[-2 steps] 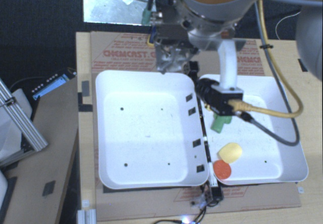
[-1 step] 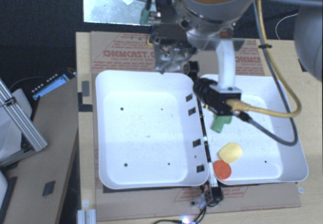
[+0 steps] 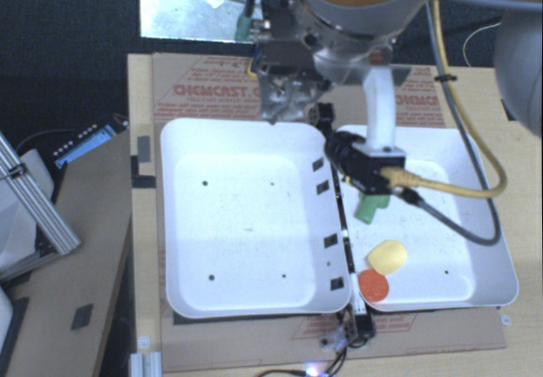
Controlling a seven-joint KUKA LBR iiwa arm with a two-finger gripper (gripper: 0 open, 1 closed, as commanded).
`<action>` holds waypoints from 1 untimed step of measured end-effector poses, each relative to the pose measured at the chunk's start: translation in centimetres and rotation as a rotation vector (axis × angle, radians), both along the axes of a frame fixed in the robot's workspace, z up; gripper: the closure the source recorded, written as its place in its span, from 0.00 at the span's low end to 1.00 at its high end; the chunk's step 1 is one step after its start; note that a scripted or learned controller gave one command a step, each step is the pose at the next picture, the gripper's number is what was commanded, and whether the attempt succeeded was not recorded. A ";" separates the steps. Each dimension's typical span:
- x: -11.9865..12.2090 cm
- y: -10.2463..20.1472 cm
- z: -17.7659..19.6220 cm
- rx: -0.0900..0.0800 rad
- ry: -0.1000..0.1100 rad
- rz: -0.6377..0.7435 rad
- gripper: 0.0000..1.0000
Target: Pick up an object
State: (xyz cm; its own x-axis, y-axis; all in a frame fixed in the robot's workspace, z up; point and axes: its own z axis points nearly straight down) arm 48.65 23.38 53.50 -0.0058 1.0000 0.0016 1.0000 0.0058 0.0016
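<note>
Green block (image 3: 371, 208), yellow lump (image 3: 388, 256) and orange disc (image 3: 373, 285) are seen in the white bin at frame right (image 3: 454, 235), ranged down its left side, the disc lowest. The gripper (image 3: 287, 105) is placed at upper centre, over the far rim of the left-hand bin (image 3: 246, 222); whether it is clenched or released cannot be told.

floor was dark carpet (image 3: 68, 19) | bright silvery reflective sheet (image 3: 182, 6) lay on it at the far side | pale wooden table (image 3: 142, 239) bore a brown cardboard sheet with red print (image 3: 204, 82) | ribbed aluminium rail (image 3: 34, 205) slanted at left edge
</note>
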 end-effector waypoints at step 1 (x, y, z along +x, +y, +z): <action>0.0 0.0 0.0 0.000 0.000 0.000 1.00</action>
